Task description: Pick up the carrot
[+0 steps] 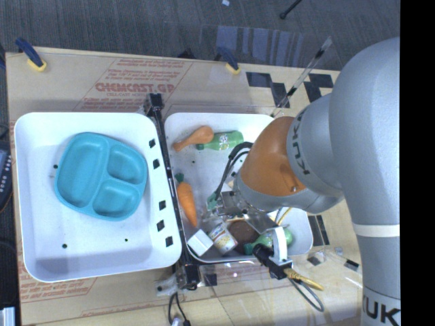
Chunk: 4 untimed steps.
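The carrot (187,202), orange with a small green top, lies along the left wall of the right bin (204,122), pointing toward the front. My gripper (223,217) hangs low in the same bin, just to the carrot's right, over a cluster of small items. Its fingers are lost among the clutter and under the wrist. Nothing shows the carrot held; it rests on the bin floor.
A blue divided plate (100,175) sits in the left bin (34,250). In the right bin lie a chicken drumstick (194,138), a green bottle (228,140), a small can (222,238), a brown round item (242,231) and a white box (199,242). The arm covers the bin's right side.
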Tool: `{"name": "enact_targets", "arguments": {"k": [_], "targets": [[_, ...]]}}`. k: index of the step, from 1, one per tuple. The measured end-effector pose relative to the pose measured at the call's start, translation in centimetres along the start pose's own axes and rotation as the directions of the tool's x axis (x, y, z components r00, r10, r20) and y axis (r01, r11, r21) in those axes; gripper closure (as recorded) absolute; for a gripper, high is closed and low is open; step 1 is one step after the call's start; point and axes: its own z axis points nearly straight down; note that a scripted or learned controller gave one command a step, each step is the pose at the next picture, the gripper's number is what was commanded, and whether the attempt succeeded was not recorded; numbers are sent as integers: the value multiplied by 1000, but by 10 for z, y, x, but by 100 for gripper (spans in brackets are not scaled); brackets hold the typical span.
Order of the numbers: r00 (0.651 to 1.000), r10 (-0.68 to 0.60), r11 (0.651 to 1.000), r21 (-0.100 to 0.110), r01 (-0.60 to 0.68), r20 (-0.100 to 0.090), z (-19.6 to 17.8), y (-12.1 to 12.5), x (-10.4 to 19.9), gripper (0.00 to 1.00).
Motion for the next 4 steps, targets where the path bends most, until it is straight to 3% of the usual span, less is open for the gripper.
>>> {"name": "enact_targets", "arguments": {"k": [1, 2, 3, 4], "targets": [[1000, -1, 1000, 0, 1, 1, 0, 0, -1, 0], [1000, -9, 1000, -1, 9, 1, -10, 1, 0, 100], [1000, -18, 1000, -3, 18, 4, -20, 2, 0, 100], [1000, -19, 1000, -3, 19, 4, -20, 2, 1, 0]]}}
